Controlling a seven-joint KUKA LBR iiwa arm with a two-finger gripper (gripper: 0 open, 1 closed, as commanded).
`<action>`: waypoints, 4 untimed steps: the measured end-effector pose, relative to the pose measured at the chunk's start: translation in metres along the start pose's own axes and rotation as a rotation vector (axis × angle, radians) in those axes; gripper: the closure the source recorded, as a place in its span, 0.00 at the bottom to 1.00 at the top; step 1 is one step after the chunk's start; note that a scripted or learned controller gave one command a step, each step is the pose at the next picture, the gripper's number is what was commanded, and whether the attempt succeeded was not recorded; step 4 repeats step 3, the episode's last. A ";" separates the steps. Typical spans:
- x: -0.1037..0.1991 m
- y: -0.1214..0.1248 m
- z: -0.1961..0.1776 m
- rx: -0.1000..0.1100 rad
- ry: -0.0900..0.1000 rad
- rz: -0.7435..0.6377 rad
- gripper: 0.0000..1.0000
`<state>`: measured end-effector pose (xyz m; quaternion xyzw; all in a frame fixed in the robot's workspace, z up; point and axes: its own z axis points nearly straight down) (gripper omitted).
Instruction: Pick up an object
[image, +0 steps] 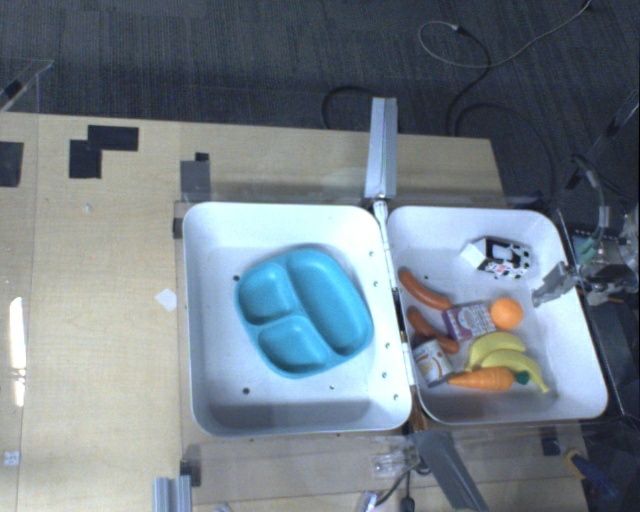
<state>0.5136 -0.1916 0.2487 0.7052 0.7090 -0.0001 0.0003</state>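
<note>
The right bin (570, 400) holds a cluster of objects. An orange sausage (424, 290) lies near the left wall, with a darker sausage (430, 330) below it. A purple packet (468, 320) sits beside an orange fruit (507, 314). Below them lie yellow bananas (510, 355) and a carrot (482, 379), with a small white container (430, 360) to their left. A white and black box (497, 256) rests toward the back. My gripper (553, 285) hangs at the bin's right rim, to the right of the orange fruit and apart from every object.
The left bin (215, 300) bears a blue divided plate (303, 310). A metal post (383, 150) stands behind the seam between the bins. Cables (480, 50) lie on the dark floor at the back. Arm hardware (610, 255) crowds the right edge.
</note>
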 end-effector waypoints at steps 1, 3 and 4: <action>-0.013 0.041 0.154 -0.002 0.001 -0.031 0.00; 0.008 0.023 0.013 -0.003 -0.001 -0.101 1.00; 0.008 0.023 0.013 -0.003 -0.001 -0.101 1.00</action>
